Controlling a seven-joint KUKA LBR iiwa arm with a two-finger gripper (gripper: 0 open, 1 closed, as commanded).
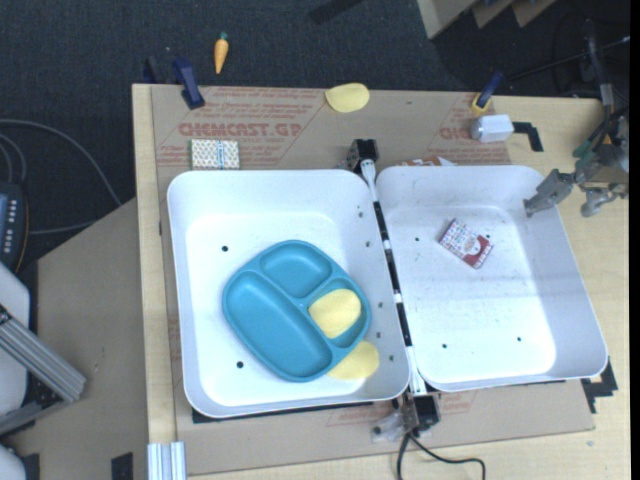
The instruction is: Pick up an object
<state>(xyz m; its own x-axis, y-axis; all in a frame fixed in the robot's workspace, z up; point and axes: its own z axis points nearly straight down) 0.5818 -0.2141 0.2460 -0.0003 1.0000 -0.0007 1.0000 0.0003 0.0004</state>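
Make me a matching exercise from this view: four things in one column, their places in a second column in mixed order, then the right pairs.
Things:
1. blue divided plate
2. red and white packet
3. gripper
4. orange carrot toy

Places:
A. on the dark floor beyond the bench
B. in the left bin
C. over the right bin's far right corner
D. on the right bin's floor

Pairs: 1-B, 2-D, 3-C, 4-A
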